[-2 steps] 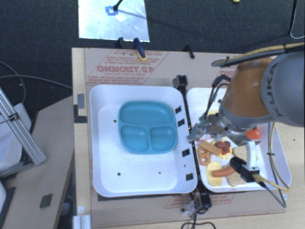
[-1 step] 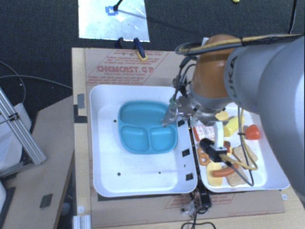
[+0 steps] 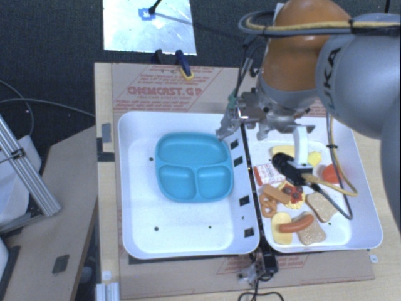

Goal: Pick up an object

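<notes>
**Hand low over the divide between the bins**

The hand (image 3: 229, 125) hangs at the rear of the strip where the two bins meet, just beside the back right corner of the blue divided plate (image 3: 194, 168) lying in the left bin (image 3: 138, 193). Whether the hand is apart or together cannot be told from this angle, and nothing is seen held in it. The toy food lies in the right bin (image 3: 362, 215): a sausage (image 3: 294, 223), bread slices (image 3: 321, 207), a pretzel (image 3: 274, 198) and a red piece (image 3: 330, 174), crowded toward the front.
</notes>
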Controlling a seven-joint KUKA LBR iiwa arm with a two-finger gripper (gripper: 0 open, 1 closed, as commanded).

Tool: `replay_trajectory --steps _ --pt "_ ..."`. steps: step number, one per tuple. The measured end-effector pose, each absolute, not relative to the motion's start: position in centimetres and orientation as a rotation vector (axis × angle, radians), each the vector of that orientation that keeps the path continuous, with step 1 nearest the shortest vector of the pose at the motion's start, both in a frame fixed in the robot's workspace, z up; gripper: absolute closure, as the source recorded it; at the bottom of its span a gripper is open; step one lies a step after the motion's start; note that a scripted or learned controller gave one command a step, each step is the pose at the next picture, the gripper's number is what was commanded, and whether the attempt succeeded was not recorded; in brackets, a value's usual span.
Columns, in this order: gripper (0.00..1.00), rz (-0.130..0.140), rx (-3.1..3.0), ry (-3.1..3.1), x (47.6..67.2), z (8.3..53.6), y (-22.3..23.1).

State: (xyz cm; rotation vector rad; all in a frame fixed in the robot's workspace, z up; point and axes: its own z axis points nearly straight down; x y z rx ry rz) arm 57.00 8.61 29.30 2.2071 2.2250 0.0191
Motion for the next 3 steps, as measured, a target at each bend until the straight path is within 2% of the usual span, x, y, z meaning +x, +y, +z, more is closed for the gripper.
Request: replay_trajectory --steps 1,2,3 --pt "0.00 -0.001 2.221 2.221 59.9 24.3 8.0" --pt "0.00 0.007 2.212 2.232 53.7 28.6 11.7" --pt "1.00 0.006 2.209 2.232 53.9 29.5 11.4"
